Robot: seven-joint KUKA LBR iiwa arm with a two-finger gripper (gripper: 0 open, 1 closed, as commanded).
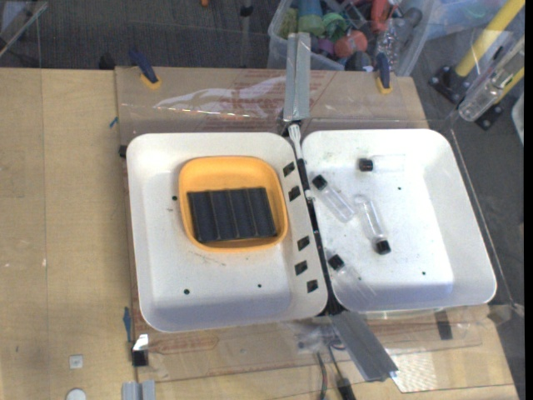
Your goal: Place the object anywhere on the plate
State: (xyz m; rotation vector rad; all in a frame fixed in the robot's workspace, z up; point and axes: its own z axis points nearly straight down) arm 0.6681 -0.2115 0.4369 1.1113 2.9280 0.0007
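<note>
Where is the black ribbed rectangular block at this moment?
The black ribbed rectangular block lies flat on the orange plate, in the left white bin of the camera view.

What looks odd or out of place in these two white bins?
Little stands out. A dark ridged block already lies flat on the orange plate in the left bin. Clear tubes lie scattered at angles in the right bin.

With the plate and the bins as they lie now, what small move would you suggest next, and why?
Probably bring the arm in over the right bin and lower onto one clear tube. The tubes lie there, while the orange plate in the left bin already carries a dark ridged block.
</note>
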